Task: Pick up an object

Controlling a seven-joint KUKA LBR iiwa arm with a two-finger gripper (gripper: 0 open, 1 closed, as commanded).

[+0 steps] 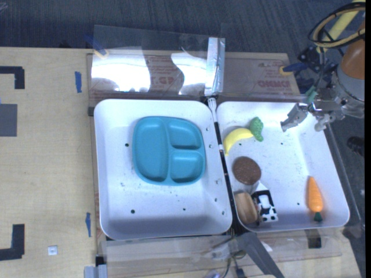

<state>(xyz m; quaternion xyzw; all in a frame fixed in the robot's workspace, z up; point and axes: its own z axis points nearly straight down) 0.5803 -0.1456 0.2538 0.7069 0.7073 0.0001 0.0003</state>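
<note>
grey claw open over right bin, arm cropped.

dark grey carpeted floor across the top of the frame. pale wooden bench top filling the left side, marked with black tape corners at upper left and lower left, plus short blue tape strips. clear plastic sheet standing at upper centre, catching bright glare. brown cardboard panel behind, at upper right.
</note>
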